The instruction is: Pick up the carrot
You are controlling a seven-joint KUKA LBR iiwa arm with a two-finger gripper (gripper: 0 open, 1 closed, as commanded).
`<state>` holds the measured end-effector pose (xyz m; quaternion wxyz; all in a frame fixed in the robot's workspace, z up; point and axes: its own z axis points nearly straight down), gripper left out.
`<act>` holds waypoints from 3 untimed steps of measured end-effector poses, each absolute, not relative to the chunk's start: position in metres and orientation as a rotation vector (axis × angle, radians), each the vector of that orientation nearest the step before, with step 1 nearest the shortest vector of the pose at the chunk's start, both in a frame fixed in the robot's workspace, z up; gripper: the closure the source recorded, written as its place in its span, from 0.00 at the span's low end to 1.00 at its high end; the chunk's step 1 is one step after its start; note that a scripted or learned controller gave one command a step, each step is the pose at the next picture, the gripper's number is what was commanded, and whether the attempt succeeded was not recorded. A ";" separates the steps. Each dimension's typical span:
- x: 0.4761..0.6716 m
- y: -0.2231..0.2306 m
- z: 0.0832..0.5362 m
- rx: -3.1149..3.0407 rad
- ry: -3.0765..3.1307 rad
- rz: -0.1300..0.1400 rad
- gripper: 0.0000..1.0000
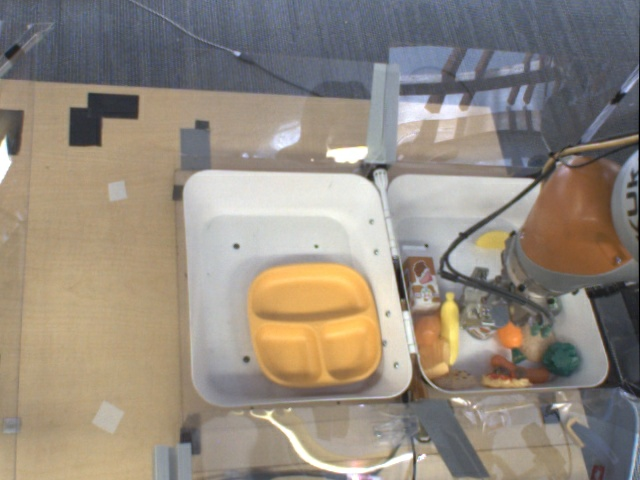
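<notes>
Arm: the grey arm with its orange band (572, 223) reaches in from the right and hangs over the right bin (440, 203).
Gripper: the gripper (497, 313) is low among the toy food in the right bin's near half; from where I stand I cannot tell how it is set, nor whether anything sits in it.
Carrot: the carrot (511, 335), a small orange piece, lies in the right bin just beside the gripper, on its near right side.
Neighbours: a yellow banana (450, 328) stands to the carrot's left, an orange-brown round fruit (428, 338) left of that, a green piece (562, 358) to its right, and a red piece (510, 373) nearer the bin's near wall.
Left bin: the left bin (215, 268) holds a yellow divided tray (313, 321), well apart from the carrot.
Cable: a black cable (480, 233) loops from the arm over the right bin.
</notes>
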<state>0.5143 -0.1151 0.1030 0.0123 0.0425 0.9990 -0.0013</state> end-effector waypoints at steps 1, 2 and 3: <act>0.519 -0.169 0.110 -0.058 3.131 -0.004 1.00; 0.507 -0.118 0.171 0.020 3.127 0.000 1.00; 0.489 -0.077 0.186 -0.489 3.094 -0.001 1.00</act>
